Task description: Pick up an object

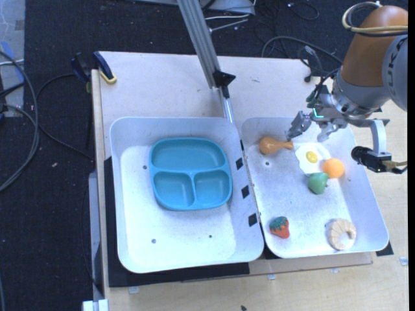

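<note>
Two white bins lie side by side on the bench, and we see that the left bin [130, 238] carries a blue divided tray [191, 173], while the right bin [363, 219] carries all the small toy foods. We count six of them: a chicken drumstick [273, 146] near the far left part of the bin, a fried egg [310, 157], an orange ball [333, 168] just beside the egg, a green piece [318, 183] touching the egg's near edge, a strawberry [279, 227] and a shrimp [341, 233] toward the near side. The gripper [312, 127] hangs over the far end of the right bin, between the drumstick and the egg, and its two fingers stand spread apart with nothing between them. We judge that the step in hand is the approach, since no object is grasped yet. The closest candidates seem to be the drumstick and the egg. For the next move, we think the arm must choose one, centre the fingers over it, go down and close; the flat egg may be difficult to seize, and the crowded neighbours can be pushed.
</note>
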Robot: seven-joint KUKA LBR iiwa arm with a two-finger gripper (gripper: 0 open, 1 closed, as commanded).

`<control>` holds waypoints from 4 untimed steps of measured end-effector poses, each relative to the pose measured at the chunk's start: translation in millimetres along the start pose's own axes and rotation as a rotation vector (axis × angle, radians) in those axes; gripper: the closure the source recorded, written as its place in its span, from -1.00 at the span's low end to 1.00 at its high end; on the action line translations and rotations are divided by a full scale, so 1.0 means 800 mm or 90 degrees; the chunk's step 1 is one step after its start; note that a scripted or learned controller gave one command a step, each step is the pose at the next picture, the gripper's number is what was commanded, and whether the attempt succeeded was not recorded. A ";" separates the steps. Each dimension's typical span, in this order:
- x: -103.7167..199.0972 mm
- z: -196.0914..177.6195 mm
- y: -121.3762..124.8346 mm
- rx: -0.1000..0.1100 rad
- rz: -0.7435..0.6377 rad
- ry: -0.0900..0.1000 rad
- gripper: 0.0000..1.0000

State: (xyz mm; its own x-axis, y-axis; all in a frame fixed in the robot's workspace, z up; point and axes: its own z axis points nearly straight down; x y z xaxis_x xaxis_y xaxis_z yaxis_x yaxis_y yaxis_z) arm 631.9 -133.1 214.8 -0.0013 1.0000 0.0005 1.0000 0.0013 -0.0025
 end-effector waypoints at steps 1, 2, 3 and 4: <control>0.000 -0.002 0.001 -0.002 0.000 0.000 -1.00; -0.011 0.064 -0.007 0.001 0.002 0.000 -1.00; 0.000 0.138 -0.005 0.001 -0.001 0.000 -1.00; 0.000 0.154 -0.004 -0.001 0.000 -0.001 -1.00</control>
State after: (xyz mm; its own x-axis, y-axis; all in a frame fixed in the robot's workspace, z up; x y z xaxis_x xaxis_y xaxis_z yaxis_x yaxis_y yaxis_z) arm 628.0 -132.7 91.9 -0.0008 1.0000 -0.0006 1.0000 0.0008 -0.0010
